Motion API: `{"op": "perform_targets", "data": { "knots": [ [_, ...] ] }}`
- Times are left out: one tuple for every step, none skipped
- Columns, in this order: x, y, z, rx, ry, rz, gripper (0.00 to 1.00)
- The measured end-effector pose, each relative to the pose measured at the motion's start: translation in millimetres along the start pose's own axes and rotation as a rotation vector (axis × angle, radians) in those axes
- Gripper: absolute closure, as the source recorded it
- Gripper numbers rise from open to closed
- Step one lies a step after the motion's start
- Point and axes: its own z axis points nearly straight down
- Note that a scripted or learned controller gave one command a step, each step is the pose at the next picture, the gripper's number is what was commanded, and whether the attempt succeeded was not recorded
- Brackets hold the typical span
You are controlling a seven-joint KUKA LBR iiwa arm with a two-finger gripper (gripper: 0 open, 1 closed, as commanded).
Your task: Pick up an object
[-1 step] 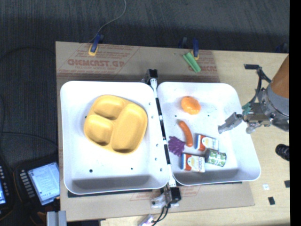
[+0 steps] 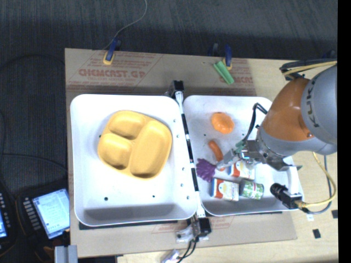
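Note:
My gripper [image 2: 239,153] hangs low over the middle of the right bin [image 2: 263,107], right above a cluster of objects. Its fingertips are hidden among them. Beneath and beside it lie a white and red carton [image 2: 224,189], a small can with a green label [image 2: 252,190], a purple grape bunch [image 2: 205,169] and an orange carrot-like piece [image 2: 215,148]. An orange round fruit [image 2: 222,122] lies farther back in the same bin. A big yellow compartment plate [image 2: 135,143] rests in the left bin [image 2: 90,201].
A green marker-like object [image 2: 224,72] lies on the cardboard behind the right bin. Blue clamps [image 2: 111,52] hold the cardboard at the back edge. A divider rail [image 2: 186,141] separates the two bins.

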Motion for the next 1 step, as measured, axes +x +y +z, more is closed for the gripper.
{"op": "perform_targets", "data": {
  "knots": [
    [24.6, -23.7, 18.4, -0.035, -0.019, 0.007, 0.0]
  ]
}}
